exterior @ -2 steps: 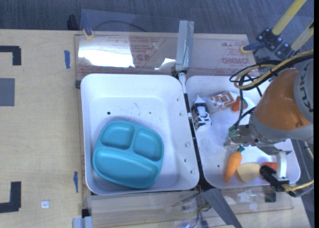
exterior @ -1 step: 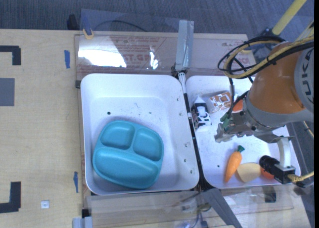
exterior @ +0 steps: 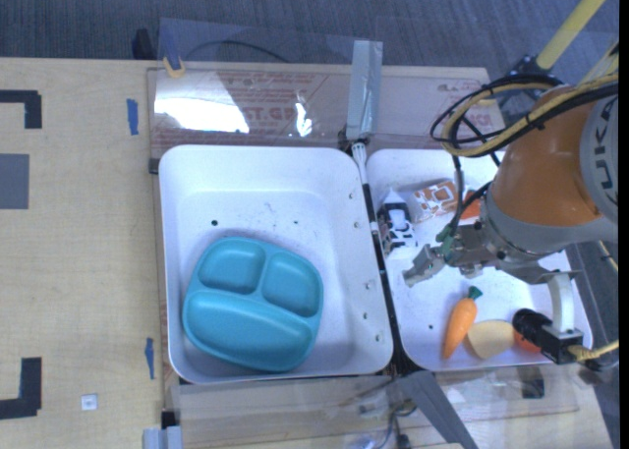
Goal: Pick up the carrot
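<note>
Carrot: The small orange toy carrot with a green top (exterior: 458, 325) lies on the floor of the right shallow white bin (exterior: 418, 324), near its front wall. Its green end points away from me and its tip points toward me. Nothing holds it.
Neighbour: A pale beige wedge-shaped piece (exterior: 488, 339) sits against the carrot, or just beside it, on the arm's side. I judge there is little free room on that flank for a grasp.
Plate: A light blue divided plastic plate (exterior: 256, 305) rests in the left shallow white bin (exterior: 246, 192), well apart from the carrot. I think it has no part in this task.
Gripper: The grey two-finger gripper (exterior: 425, 266) hangs over the middle of the right bin, near the green end but not over the carrot body. I cannot tell if it is apart or together, and I see nothing in it.
Far end: A small black and white object (exterior: 395, 227) and an orange and white packet (exterior: 433, 199) lie beyond the gripper, close to the wall between the bins.
Next move: In my judgement the gripper must come toward the front wall and line up across the carrot before it goes down.
</note>
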You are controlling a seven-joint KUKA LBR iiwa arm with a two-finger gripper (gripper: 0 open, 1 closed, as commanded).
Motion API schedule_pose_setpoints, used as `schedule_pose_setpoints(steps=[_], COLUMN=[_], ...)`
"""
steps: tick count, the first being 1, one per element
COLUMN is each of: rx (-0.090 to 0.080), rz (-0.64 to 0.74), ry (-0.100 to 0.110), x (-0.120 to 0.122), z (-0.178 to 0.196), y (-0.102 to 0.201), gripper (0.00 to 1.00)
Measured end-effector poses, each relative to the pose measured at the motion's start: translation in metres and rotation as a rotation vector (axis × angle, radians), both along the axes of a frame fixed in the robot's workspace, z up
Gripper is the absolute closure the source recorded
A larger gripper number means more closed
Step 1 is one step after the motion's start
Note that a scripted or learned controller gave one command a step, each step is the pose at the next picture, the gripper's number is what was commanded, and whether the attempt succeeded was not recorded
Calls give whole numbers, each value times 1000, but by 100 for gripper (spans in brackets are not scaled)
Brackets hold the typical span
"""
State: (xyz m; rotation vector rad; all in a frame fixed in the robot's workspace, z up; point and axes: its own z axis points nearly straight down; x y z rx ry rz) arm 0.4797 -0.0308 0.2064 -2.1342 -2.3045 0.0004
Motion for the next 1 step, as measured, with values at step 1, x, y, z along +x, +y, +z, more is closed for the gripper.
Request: schedule_pose_setpoints(steps=[1], rx=[1], rz=[237], ry=[3], x=[-1], z=[-50], y=[-65], gripper=[0])
